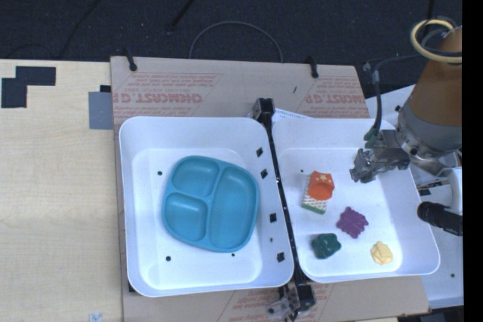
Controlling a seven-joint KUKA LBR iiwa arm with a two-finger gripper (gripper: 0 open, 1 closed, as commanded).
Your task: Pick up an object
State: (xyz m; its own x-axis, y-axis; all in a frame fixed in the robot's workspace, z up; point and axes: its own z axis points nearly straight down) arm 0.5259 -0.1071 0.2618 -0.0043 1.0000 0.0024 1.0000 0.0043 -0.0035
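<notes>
Yellow lump (382, 253), green toy (326, 245), purple piece (352, 221) and orange block (319, 191) in right bin (411, 268); jaws (367, 166) above, state unclear

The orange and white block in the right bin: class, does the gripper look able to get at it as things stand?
Probably yes: the block lies uncovered, apart from the other toys, and the gripper hangs just to its right.

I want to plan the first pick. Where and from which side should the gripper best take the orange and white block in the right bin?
Probably across the middle of the orange and white block, coming straight down. It lies apart from the purple piece and the green piece, with bare bin floor on both flanks for the fingers. The gripper hangs close to its right.
</notes>
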